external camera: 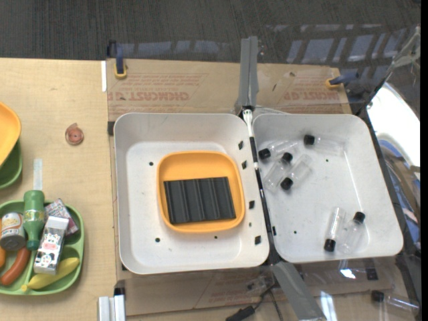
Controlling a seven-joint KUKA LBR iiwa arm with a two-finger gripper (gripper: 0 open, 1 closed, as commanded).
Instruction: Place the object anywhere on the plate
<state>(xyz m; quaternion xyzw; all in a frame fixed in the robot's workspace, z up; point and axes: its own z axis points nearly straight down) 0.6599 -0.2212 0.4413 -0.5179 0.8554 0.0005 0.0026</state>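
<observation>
An orange plate [200, 169] with rounded corners lies in the middle of the left white bin [134, 199]. A dark grey ribbed rectangular slab [200, 200] rests flat on the plate and covers most of its floor. In the right white bin [378, 179] lie several clear plastic vials with black caps. One cluster [287, 166] sits near the bin's upper left, and two vials [332, 229] lie near its lower right corner.
A green tray [70, 263] of toy food stands on the wooden bench at the lower left. An orange bowl [5, 136] and a small pink disc [74, 135] lie above it. Cardboard [187, 92] lies under the bins. A grey post [249, 72] rises behind them.
</observation>
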